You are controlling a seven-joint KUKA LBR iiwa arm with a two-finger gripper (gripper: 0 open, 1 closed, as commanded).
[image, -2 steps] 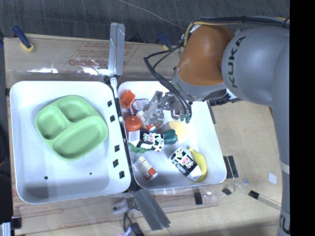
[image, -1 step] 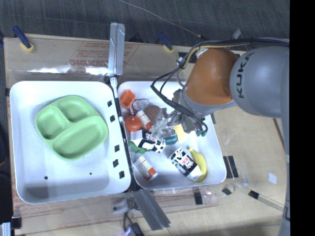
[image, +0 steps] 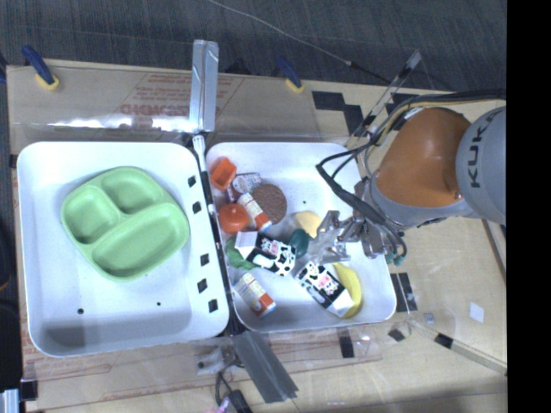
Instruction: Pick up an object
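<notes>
The gripper (image: 331,241) hangs low over the right bin (image: 284,157); its opening cannot be determined. A cow-patterned carton (image: 320,284) lies just below it, touching a banana (image: 349,286). Crowding risks a deflected or double grasp.

Robotics lab: clamped bench (image: 103,93), two white bins (image: 34,231), KUKA arm (image: 430,162).
</notes>
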